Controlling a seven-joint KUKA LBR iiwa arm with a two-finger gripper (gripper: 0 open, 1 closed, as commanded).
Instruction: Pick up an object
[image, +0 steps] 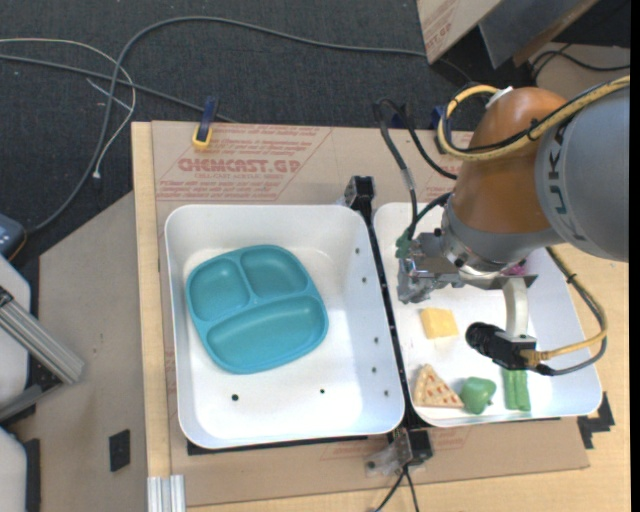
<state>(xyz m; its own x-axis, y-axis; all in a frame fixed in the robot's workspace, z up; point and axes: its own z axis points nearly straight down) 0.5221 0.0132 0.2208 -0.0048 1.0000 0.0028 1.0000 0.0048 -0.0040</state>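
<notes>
The arm (520, 170) reaches in from the right over the right bin (585, 400), its jaws hanging at the bin's left side, just above and left of a yellow cheese block (438, 323). Whether they are spread or closed cannot be told from this angle. Nearer the front of that bin lie a pizza-slice toy (434, 388), a green pepper toy (478, 393) and a green stick-shaped toy (516, 388). The left bin (190, 400) holds a teal divided plate (257, 307). Both bins rest on a cardboard-covered tabletop (250, 160).
</notes>
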